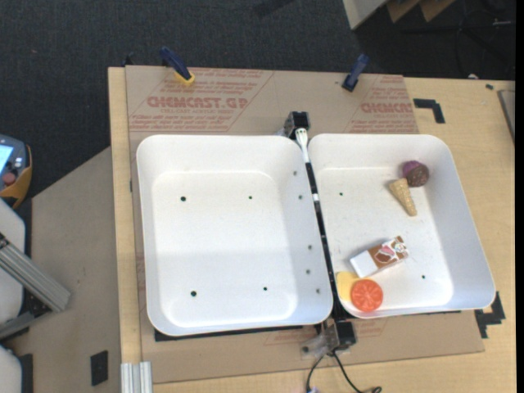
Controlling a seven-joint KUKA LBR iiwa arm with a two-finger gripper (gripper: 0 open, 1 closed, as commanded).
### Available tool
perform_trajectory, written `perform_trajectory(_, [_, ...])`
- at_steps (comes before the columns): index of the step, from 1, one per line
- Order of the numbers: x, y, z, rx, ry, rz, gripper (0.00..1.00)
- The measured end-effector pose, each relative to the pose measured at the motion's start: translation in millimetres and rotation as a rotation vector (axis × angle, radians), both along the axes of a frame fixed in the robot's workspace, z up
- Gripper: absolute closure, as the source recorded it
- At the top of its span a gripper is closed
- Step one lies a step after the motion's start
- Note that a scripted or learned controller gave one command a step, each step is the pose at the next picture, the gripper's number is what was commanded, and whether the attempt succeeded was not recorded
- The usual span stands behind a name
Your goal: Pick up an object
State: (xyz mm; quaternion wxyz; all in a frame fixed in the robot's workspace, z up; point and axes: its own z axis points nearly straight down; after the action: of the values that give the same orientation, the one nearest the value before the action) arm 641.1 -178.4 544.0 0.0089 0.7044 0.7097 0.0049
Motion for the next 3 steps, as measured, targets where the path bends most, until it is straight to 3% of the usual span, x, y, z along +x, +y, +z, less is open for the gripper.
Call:
perform_trajectory(1, [-88, 55, -64, 0.009, 0.026, -0.003, 1.0])
perform_trajectory(2, [-25, 42, -5, 0.001, 0.009, -0.006, 1.0])
perform_trajectory(3, [-73, -1, -8, 0.005, 0.021, -0.013, 1.0])
